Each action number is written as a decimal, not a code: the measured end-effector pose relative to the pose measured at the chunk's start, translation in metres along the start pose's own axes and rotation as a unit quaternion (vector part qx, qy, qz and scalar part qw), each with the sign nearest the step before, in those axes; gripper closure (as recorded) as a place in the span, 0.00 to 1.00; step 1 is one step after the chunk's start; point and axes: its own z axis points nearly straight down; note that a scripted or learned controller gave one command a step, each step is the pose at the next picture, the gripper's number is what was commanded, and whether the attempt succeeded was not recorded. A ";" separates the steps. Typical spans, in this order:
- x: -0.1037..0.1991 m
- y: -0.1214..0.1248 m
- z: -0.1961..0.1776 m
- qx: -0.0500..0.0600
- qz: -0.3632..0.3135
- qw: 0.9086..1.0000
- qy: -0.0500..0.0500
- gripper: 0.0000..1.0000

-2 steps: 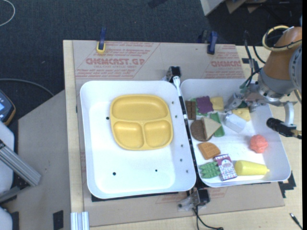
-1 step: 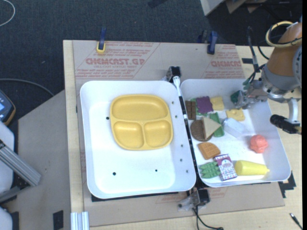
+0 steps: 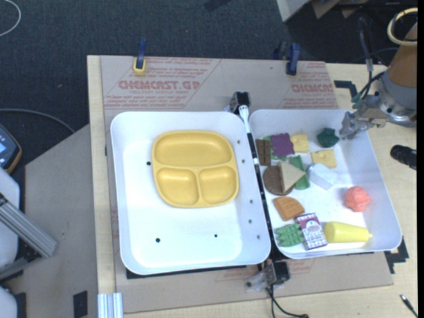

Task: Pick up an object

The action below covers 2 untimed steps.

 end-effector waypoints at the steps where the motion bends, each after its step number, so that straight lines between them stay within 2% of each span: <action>1: 0.003 -0.008 -0.049 0.001 0.000 1.000 0.001 1.00; 2: 0.003 -0.007 -0.067 0.002 -0.001 1.000 0.001 1.00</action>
